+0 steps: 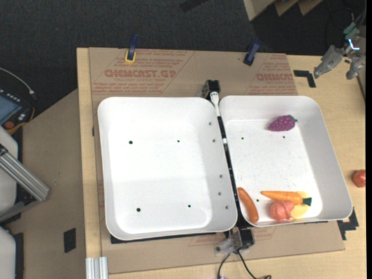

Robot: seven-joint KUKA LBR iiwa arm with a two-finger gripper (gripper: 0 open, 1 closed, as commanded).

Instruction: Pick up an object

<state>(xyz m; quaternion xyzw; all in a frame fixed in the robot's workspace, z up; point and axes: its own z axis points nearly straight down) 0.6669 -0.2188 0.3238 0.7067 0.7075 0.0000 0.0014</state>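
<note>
Your pincer [343, 60] sits at the far right edge of the view, raised off the tabletop [58, 156] beyond the right bin's far corner — you can't tell from here how it is set. In the right bin [325, 150], a purple grape bunch [281, 122] lies alone near the far wall. At the near wall you have a cluster: a sausage [248, 205], a carrot [283, 196], a pink fruit [280, 210] and a yellow piece [299, 211] touching it. The left bin [104, 156] lies alongside.

Toys [283, 204] in right bin [325, 150]
</note>
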